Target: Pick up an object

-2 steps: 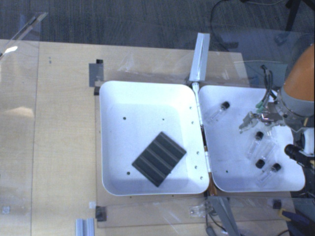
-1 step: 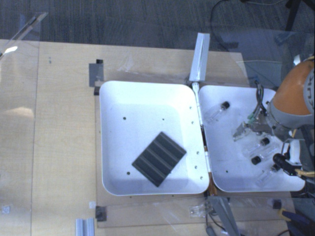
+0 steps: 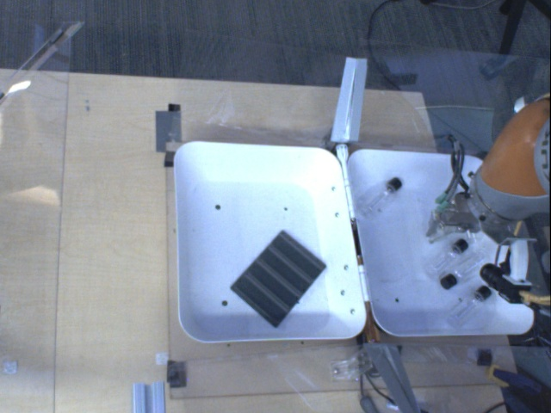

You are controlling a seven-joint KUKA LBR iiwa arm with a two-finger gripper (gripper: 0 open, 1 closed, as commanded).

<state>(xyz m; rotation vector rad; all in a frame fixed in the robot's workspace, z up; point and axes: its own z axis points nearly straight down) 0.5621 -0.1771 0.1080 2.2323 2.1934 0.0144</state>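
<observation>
I see my gripper [image 3: 449, 220] low in the right white bin [image 3: 405, 312], at the frame's right; I cannot tell its state. Small clear black-capped vials [image 3: 454, 249] lie just below it, toward lower right.

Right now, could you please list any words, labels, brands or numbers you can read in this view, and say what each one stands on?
None: no readable text anywhere in this view.
The dark ribbed pad in the left bin shows ridges, no print.
The small clear vials in the right bin are too small and blurred to show any label.
The arm shows no marking.
</observation>
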